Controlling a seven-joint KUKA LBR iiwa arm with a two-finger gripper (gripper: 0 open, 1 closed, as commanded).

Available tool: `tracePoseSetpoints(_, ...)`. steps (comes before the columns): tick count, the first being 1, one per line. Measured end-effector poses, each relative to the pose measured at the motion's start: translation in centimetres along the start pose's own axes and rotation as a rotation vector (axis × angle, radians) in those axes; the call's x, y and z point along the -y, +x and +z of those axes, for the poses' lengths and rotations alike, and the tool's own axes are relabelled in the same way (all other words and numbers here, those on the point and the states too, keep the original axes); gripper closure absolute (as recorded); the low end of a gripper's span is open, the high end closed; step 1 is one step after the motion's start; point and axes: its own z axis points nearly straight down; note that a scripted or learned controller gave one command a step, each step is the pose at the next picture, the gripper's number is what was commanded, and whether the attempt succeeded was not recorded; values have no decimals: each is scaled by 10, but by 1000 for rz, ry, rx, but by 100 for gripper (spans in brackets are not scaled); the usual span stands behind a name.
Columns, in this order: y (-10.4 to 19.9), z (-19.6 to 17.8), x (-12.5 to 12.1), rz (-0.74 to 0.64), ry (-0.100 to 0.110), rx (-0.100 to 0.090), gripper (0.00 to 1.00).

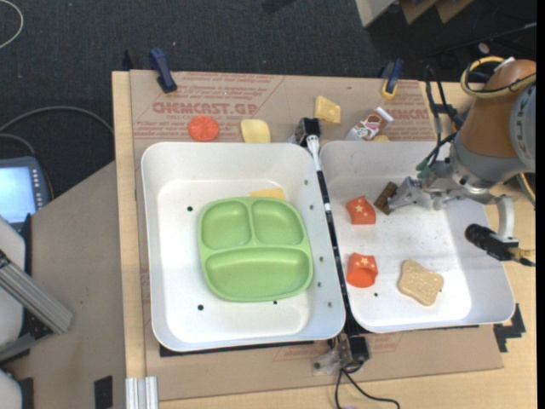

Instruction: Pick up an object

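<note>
1. The grey arm (490, 139) reaches in from the right of the camera view, its bulky wrist section sitting high at the frame's edge.
2. An orange band (508, 77) wraps the arm just above the wrist, at the upper right.
3. The wrist angles downward and leftward, carrying the gripper (387, 199) low on the right side of the scene.
4. The gripper's metal body stretches leftward from the wrist, ending in a dark tip.
5. Black cables (438, 109) trail along the arm's upper side towards the wrist.
</note>
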Motion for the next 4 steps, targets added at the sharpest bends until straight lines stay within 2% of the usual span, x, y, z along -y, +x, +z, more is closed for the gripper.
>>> tracePoseSetpoints(1,-41,10,70,0,4,-12,0)
tracePoseSetpoints(2,3,11,131,0,8,-6,0)
tracePoseSetpoints(3,45,10,27,-9,-8,1,0)
tracePoseSetpoints(4,30,10,-37,-4,-6,2,0)
